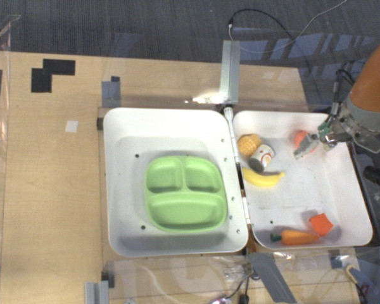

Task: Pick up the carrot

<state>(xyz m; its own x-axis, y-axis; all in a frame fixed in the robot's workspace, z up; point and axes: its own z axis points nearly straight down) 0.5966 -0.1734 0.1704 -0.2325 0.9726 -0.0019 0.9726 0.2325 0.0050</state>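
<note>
The carrot (299, 237), orange with a dark green stub at its left end, lies along the front wall of the right bin (361, 233). My gripper (306, 147) hangs over the back right part of that bin, far behind the carrot and well apart from it. Right by the gripper's tip is a small red object (300, 137); whether the gripper touches it is unclear. The orange-banded wrist (372, 87) enters from the right edge.
An orange-red block (321, 223) sits just right of and behind the carrot. A banana (263, 178), a small tin (263, 154) and a yellow bumpy ball (248, 144) cluster at the right bin's left side. A green divided plate (185, 192) lies in the left bin (123, 170).
</note>
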